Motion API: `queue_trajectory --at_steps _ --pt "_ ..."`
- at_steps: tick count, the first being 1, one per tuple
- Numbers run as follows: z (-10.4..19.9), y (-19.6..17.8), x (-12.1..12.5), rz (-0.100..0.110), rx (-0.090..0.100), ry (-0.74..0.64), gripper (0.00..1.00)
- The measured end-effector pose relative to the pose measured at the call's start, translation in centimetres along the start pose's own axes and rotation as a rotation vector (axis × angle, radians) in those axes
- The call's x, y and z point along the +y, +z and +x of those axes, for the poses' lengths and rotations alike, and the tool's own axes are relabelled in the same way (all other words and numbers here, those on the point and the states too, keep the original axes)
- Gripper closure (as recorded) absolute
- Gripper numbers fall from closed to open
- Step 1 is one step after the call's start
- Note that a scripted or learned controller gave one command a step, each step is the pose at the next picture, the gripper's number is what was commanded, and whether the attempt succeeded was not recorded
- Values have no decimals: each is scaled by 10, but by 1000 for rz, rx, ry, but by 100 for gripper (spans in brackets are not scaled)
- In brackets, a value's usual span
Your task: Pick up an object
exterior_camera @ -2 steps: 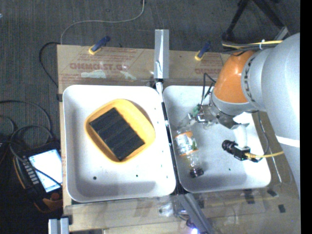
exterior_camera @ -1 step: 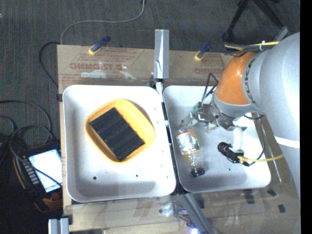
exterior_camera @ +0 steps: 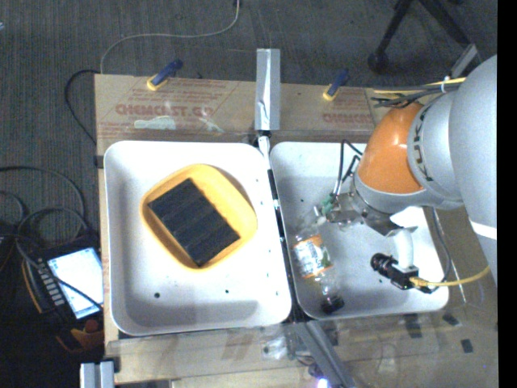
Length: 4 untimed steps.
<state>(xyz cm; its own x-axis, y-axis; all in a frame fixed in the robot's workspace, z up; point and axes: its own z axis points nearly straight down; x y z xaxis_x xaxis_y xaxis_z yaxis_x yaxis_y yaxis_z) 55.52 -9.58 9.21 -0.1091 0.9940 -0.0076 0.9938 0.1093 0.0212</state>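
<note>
Bottle bearing from gripper: 7 o'clock, close by.

We find the clear plastic bottle (exterior_camera: 312,259) lying on its side in the right bin (exterior_camera: 355,304), near the wall it shares with the left bin (exterior_camera: 121,217). Its long axis runs from 11 to 5 o'clock, dark cap toward 5. The gripper (exterior_camera: 341,208) hangs just up-right of the bottle's upper end; we cannot tell how it is set. We judge a short move toward 7 o'clock centres it. The yellow dish (exterior_camera: 238,196) lies well apart.
</note>
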Motion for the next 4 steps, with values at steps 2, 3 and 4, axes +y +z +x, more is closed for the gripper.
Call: queue_trajectory --at_steps 2,3,4 --pt "-22 1 18 7 5 -243 0" --pt "-6 -1 -24 0 1 -299 0" --pt "-4 -10 -22 -1 7 -299 100"
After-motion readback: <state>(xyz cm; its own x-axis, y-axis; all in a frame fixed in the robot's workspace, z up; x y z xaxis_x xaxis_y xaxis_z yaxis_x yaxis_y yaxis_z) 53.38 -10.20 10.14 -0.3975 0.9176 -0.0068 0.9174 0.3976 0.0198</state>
